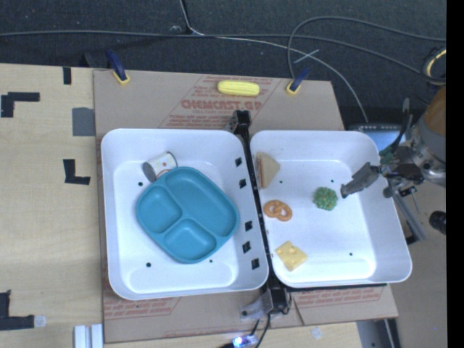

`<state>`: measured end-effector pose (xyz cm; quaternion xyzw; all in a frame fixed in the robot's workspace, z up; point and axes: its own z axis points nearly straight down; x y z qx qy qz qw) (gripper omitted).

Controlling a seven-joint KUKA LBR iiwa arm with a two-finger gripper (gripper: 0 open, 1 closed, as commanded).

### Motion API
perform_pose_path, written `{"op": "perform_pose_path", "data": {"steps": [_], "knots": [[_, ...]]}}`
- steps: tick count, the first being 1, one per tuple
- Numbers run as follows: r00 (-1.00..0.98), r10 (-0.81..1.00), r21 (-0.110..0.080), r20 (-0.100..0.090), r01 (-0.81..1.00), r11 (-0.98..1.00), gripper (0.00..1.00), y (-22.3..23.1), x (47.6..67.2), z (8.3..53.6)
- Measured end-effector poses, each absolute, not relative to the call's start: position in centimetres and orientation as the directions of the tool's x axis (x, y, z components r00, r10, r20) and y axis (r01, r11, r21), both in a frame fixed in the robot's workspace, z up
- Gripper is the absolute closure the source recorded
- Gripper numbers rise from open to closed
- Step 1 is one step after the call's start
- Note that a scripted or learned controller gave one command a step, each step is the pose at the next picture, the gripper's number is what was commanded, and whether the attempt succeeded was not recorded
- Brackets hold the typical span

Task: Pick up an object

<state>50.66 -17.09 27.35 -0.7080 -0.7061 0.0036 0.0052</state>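
My gripper [367,190] hangs over the right edge of the right bin [362,267]. It is open, and nothing sits between its fingers. One dark finger [355,183] points down-left toward a green broccoli piece [325,199], which lies just left of its tip. Further left in the same bin lie an orange pretzel [277,210], a tan wedge of bread [267,169] by the dividing wall, and a yellow cheese block [291,255] near the front.
The left bin [116,194] holds a blue divided plate [187,213] and a small grey-and-white can [159,167] on its side. A yellow corn-like toy [238,88] lies on the cardboard behind the bins. Cables run across the dark floor at the back.
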Motion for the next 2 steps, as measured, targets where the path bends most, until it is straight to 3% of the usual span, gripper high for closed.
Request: {"op": "perform_pose_path", "data": {"steps": [1, 2], "knots": [[-0.001, 1.000, -0.001, 0.000, 1.000, 0.001, 0.00, -17.0, 50.9, 27.9], [0.000, 1.000, -0.005, 0.000, 1.000, 0.000, 0.00, -17.3, 50.7, 23.6]]}}
